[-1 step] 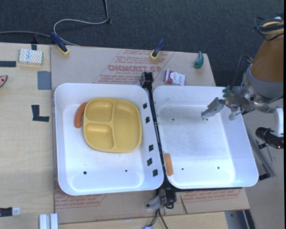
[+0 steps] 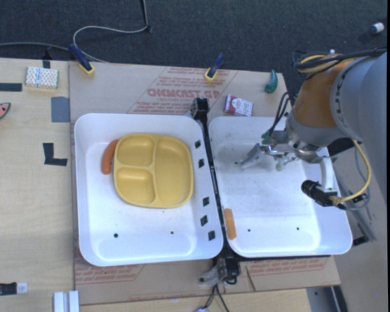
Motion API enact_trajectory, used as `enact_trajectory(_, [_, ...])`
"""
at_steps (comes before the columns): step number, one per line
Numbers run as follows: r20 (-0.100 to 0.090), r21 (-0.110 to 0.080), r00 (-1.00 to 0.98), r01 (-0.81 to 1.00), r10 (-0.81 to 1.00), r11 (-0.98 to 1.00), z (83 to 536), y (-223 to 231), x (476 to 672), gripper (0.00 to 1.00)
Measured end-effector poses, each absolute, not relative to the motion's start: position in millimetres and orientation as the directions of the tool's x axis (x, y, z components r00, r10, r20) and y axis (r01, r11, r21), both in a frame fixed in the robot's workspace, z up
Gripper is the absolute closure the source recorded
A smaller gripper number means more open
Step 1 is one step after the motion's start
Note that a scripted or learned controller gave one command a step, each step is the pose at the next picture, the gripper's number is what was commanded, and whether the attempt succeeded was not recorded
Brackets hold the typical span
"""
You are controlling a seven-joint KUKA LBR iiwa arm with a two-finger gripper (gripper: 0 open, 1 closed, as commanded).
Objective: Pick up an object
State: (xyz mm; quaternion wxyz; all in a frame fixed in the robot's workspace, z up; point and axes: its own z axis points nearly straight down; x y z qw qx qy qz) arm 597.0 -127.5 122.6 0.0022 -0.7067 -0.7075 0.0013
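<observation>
Two white bins side by side. Left bin [image 2: 91,239] holds one yellow divided plate [image 2: 153,169] with one orange sausage-like piece [image 2: 107,157] touching its left edge. Right bin [image 2: 279,236] holds one small orange piece [image 2: 229,223] against its left wall near the front. Cardboard [image 2: 175,93] under the bins reads "CHEMCAST GP" in red. Gripper [image 2: 268,158] is over the right bin's back part, fingers spread, nothing between them.
</observation>
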Motion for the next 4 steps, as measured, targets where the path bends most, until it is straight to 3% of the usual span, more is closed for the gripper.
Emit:
enact_trajectory(1, [0.0, 0.002, -0.002, 1.0, 1.0, 0.002, 85, -103, 669.0, 0.0])
enact_trajectory(2, [-0.002, 0.002, -0.004, 1.0, 1.0, 0.004, 95, -103, 669.0, 1.0])
enact_trajectory(3, [-0.003, 0.001, -0.004, 1.0, 1.0, 0.004, 95, -103, 668.8, 0.0])
enact_trajectory(4, [-0.002, 0.002, -0.001, 1.0, 1.0, 0.001, 86, -97, 633.0, 0.0])
